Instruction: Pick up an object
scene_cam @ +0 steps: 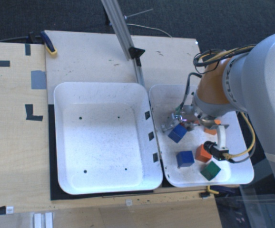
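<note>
The gripper (179, 122) hangs in the right bin (242, 177), its jaws pinching a blue cube (177, 134). A second blue block (185, 158) lies at five o'clock from it, with an orange block (202, 153) and green block (210, 170) beyond.

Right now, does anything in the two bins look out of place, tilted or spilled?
Nothing looks spilled or damaged. All the blocks lie loose in the right bin: a blue block at the gripper, another blue block, an orange block and a green block, each turned a different way. That fits a picking bin.
</note>
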`<state>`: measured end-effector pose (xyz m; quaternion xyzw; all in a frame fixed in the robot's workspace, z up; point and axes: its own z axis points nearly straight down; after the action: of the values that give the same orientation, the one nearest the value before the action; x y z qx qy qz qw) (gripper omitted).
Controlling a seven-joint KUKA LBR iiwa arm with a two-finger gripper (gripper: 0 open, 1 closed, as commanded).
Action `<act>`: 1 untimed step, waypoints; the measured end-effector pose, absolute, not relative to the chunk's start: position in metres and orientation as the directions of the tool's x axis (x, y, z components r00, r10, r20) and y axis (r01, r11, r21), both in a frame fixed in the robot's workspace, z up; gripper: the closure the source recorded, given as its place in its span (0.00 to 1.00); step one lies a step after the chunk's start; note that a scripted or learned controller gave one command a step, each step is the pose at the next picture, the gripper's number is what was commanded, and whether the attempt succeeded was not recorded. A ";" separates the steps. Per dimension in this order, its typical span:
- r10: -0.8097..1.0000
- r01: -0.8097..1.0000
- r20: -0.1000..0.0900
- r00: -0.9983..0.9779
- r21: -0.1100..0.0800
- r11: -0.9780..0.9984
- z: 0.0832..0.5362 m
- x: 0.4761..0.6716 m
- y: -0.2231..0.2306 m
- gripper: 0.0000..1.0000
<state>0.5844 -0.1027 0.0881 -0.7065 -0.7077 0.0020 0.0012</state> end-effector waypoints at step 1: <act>1.000 1.000 0.000 -0.001 -0.004 0.001 0.092 0.559 -0.102 0.00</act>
<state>0.5588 -0.1023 0.0918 -0.7067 -0.7075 0.0014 0.0013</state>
